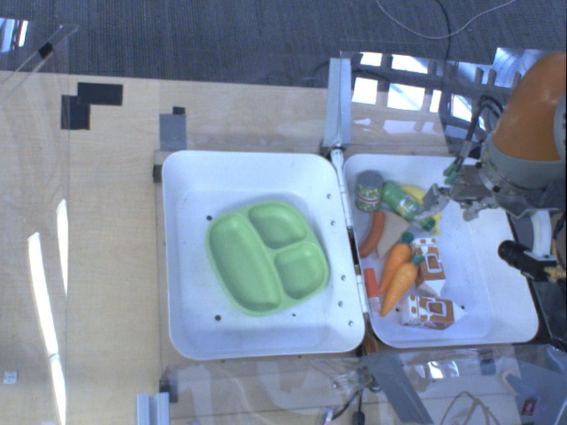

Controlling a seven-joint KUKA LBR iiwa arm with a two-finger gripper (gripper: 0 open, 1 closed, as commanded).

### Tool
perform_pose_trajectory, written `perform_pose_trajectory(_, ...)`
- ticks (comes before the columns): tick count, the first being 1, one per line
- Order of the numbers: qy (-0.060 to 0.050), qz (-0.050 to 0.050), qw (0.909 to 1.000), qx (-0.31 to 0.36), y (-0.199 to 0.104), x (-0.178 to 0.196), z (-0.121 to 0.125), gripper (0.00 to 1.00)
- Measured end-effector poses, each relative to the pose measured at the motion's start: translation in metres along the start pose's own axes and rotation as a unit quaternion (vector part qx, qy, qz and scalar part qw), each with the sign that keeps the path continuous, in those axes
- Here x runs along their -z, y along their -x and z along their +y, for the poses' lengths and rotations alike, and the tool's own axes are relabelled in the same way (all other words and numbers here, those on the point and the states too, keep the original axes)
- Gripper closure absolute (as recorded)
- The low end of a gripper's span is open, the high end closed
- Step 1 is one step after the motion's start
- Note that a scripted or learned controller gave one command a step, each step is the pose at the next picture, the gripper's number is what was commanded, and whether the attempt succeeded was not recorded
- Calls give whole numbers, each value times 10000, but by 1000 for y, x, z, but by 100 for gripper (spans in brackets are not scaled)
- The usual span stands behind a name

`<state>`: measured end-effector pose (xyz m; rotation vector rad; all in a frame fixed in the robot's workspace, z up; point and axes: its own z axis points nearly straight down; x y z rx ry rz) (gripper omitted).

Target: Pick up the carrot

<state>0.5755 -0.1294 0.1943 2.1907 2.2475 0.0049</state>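
Two orange carrots lie side by side in the right bin point(505, 317), slanting from lower left to upper right. The upper one point(393, 264) has a green top near the gripper. The lower one point(400, 285) touches it. My gripper point(434, 209) hangs over the bin's upper middle, just above and to the right of the carrots' top ends, beside a green bottle point(400, 203). Nothing visibly sits in it. The grey arm with its orange band point(536, 104) comes in from the right.
Around the carrots lie a reddish sausage point(374, 233), a green can point(369, 191), a yellow item point(413, 191) and two small printed cartons point(431, 260) point(428, 311). The left bin point(186, 317) holds a green divided plate point(266, 257).
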Motion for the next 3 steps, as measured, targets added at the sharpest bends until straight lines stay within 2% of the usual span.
perform_pose_trajectory(1,48,-18,9956,933,-30,-96,-32,0)
perform_pose_trajectory(2,91,-23,9955,938,-31,-83,-29,100)
perform_pose_trajectory(3,19,-4,9373,3486,-99,-8,-52,100)
